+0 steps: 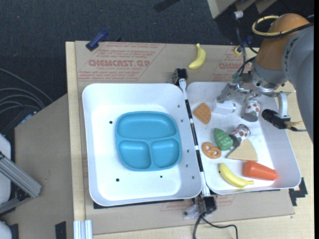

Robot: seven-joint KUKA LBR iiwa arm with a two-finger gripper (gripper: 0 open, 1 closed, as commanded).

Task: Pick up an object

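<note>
Nearest you, at the right bin's [294, 176] six o'clock edge, a yellow banana [234, 177] is lying beside an orange carrot [259, 171]. Just behind them a tan wedge [243, 152] is resting, with a pretzel [211, 150] at its nine o'clock and green broccoli [223, 139] at its eleven. A waffle-like cracker [202, 113] is sitting farther back. In the left bin [94, 133], a blue divided plate [148, 140] is lying centred. At the right bin's twelve o'clock, the gripper [241, 101] is hovering low; you cannot tell how its jaws stand. A second banana [198, 58] is lying on the bench beyond.
</note>
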